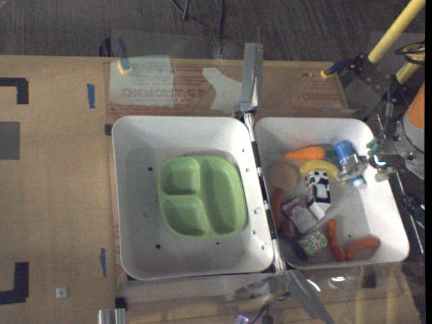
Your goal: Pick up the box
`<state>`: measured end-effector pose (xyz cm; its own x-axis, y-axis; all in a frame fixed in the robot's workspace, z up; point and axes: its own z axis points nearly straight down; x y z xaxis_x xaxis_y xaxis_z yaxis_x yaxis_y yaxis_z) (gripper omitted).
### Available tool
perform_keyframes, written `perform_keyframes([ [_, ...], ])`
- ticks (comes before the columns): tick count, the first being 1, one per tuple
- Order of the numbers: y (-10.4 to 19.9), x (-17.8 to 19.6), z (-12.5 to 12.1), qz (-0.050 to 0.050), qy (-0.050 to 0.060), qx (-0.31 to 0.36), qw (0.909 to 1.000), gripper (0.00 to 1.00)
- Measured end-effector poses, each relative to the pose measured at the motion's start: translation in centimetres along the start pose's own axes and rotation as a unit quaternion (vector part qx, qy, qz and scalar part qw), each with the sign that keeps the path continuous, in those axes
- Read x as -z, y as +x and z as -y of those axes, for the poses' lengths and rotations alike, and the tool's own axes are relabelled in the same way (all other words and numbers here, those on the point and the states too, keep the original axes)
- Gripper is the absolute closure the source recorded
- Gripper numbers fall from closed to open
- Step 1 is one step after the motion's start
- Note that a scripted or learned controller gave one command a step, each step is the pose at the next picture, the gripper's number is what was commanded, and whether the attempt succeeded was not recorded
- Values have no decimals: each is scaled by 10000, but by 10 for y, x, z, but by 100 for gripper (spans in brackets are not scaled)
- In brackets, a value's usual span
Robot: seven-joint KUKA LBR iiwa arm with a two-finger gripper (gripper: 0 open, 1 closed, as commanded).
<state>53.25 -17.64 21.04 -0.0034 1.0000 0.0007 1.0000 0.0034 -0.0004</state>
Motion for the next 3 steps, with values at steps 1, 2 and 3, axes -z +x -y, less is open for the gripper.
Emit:
perform_keyframes([
  [1, -13, 27, -39, 11, -15, -78, 10000, 0],
  [2, 73, -74, -15, 2, -1, 336, 9994, 0],
  [3, 70, -64, -16, 5, -18, 301, 9995, 100],
])
